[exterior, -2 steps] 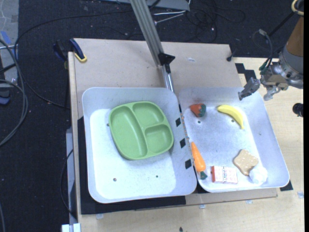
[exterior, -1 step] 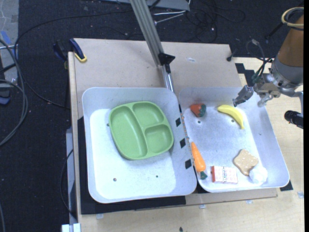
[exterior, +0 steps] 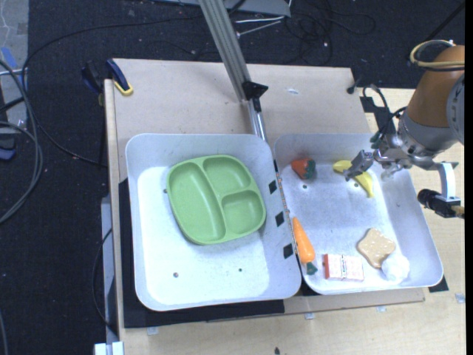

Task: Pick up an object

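My gripper [exterior: 363, 166] hangs over the far part of the right bin [exterior: 414, 220], reaching in from the right on the grey arm with its orange band. Directly under it lies a yellow banana [exterior: 363, 185], whose middle the gripper hides; its ends stick out to the left and toward the front. A red and green strawberry [exterior: 302, 168] lies to the left of the banana. Further forward in the same bin are an orange carrot [exterior: 303, 244] by the left wall, a small red and white box [exterior: 344, 267], a slice of toast [exterior: 375, 248] and a white lump [exterior: 396, 268].
The left bin [exterior: 148, 257] holds a green divided plate [exterior: 216, 198]. A metal pole [exterior: 229, 43] slants down from the back to the gap between the bins. Black clips [exterior: 281, 213] sit along the shared bin edge. A blue and yellow tool [exterior: 118, 77] lies at the bench's back left corner.
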`<state>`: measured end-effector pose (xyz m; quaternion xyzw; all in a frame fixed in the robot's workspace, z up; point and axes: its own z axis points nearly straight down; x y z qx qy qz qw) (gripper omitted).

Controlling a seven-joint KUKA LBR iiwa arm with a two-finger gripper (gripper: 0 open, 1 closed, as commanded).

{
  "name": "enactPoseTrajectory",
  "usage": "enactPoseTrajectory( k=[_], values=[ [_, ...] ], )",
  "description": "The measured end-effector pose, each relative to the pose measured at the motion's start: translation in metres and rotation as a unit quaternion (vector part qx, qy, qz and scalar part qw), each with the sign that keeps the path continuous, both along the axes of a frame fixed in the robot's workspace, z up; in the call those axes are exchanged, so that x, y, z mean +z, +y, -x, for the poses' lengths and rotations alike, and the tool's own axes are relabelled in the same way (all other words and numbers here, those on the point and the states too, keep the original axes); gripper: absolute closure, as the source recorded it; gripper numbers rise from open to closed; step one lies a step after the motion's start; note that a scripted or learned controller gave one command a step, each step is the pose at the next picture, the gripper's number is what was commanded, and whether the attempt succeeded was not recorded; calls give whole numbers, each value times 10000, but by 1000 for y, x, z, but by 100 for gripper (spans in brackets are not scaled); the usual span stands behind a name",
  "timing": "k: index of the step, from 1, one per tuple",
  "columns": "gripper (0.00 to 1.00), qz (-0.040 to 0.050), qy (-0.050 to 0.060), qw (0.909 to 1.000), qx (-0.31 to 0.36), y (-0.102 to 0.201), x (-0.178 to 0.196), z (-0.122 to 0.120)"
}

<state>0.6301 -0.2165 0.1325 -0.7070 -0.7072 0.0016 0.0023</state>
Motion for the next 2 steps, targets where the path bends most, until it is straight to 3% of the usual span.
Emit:
enactPoseTrajectory(
  k=[1, 2],
  values=[
    [0, 8, -17, 10000, 8, 1, -43, 0],
    [100, 17, -42, 10000, 13, 1, -29, -1]
  ],
)
